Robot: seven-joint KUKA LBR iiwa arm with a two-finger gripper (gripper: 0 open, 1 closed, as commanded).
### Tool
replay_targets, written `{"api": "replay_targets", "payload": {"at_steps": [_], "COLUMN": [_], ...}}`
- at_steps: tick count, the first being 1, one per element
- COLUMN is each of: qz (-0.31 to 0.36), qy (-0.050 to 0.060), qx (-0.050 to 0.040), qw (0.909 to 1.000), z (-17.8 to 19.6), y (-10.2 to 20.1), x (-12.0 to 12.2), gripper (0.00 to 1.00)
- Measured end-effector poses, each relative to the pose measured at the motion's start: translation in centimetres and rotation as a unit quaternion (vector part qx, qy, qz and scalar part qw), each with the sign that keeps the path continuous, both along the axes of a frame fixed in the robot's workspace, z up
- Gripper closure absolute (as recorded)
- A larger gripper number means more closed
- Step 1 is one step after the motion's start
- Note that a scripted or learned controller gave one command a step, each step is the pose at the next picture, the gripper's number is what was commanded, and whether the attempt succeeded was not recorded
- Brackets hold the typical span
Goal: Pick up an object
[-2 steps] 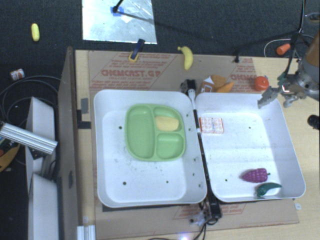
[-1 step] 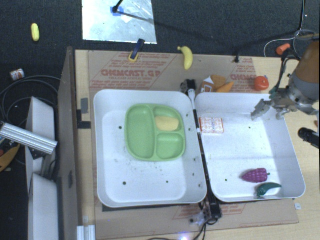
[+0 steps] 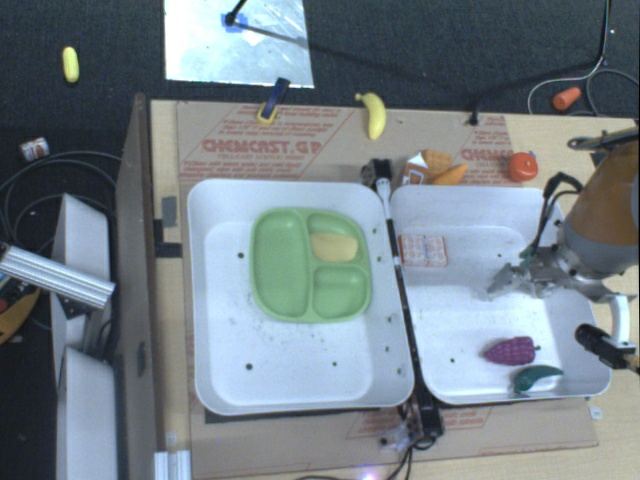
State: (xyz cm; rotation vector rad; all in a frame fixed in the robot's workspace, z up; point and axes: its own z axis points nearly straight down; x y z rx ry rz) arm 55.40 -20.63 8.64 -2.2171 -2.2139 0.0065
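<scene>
Nearest you, in the right bin (image 3: 470,393), you see a purple grape-like object (image 3: 510,350) with a dark green object (image 3: 537,376) just beside it at the front rim. Further back, the gripper (image 3: 503,282) sits low over the middle of that bin, apart from both, and you cannot tell whether it is spread or closed; a pink-and-white packet (image 3: 422,250) lies near the bin's back left. In the left bin (image 3: 225,368) a green divided tray (image 3: 300,268) carries a yellow piece (image 3: 334,244), and beyond the bins a banana (image 3: 374,115) and a red-orange ball (image 3: 522,166) lie on the table (image 3: 250,133).
</scene>
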Motion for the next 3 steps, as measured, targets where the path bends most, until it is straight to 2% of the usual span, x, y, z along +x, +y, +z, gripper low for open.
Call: {"api": "replay_targets", "payload": {"at_steps": [1, 2, 3], "qz": [0.007, 0.001, 0.000], "qy": [-0.017, -0.004, -0.002], "qx": [-0.0048, -0.0014, -0.0012], "qw": [0.9998, 1.0000, 1.0000], "z": [17.6, 11.1, 4.7], "y": [2.5, 2.4, -0.2], "x": [10.0, 8.4, 4.1], "gripper": [0.00, 0.00, 0.00]}}
